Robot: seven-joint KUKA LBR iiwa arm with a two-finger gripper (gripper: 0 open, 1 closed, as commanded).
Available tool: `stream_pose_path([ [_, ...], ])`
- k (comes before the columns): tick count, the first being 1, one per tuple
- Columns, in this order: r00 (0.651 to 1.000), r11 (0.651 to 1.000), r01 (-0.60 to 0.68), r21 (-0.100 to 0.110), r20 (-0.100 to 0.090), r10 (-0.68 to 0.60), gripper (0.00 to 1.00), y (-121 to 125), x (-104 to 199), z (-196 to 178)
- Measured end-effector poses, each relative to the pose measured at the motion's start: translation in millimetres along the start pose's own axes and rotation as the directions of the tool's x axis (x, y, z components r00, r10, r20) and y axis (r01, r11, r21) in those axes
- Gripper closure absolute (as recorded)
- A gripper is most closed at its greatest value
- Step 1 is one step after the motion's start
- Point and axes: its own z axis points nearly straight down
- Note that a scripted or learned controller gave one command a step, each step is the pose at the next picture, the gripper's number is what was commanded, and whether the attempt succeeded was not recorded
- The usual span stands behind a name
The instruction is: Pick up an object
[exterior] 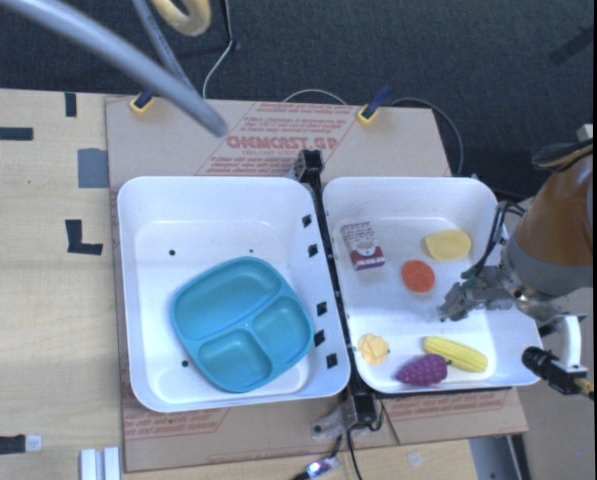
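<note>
The dark two-finger gripper (pixel 452 306) hovers low in the right white bin (pixel 410 190); whether its fingers are apart, I cannot tell. A round orange-red toy fruit (pixel 418 276) lies just beside it, bare floor around.

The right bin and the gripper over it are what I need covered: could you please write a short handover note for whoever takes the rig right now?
Gripper: low inside the right bin, near its right wall; no object shows between its fingers, and whether they are open or shut cannot be told.
Right bin contents: red-and-white packet, orange-red ball, yellow block, small yellow piece, toy corn, purple grapes.
Left bin: blue divided plate.
Done: arm has reached into the bin.
Left: grasp and lift one object; nothing is picked up yet.
</note>
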Motion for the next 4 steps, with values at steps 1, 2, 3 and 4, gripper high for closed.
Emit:
stream_pose_path([
  [1,1.0,1.0,0.001,-0.002,0.001,-0.001,1.0,-8,0,-57],
  [2,1.0,1.0,0.002,-0.002,0.001,-0.002,1.0,-4,0,-98],
  [3,1.0,1.0,0.002,-0.003,0.001,-0.002,1.0,-2,0,-150],
  [4,1.0,1.0,0.006,0.004,-0.002,-0.006,1.0,9,55,-131],
])
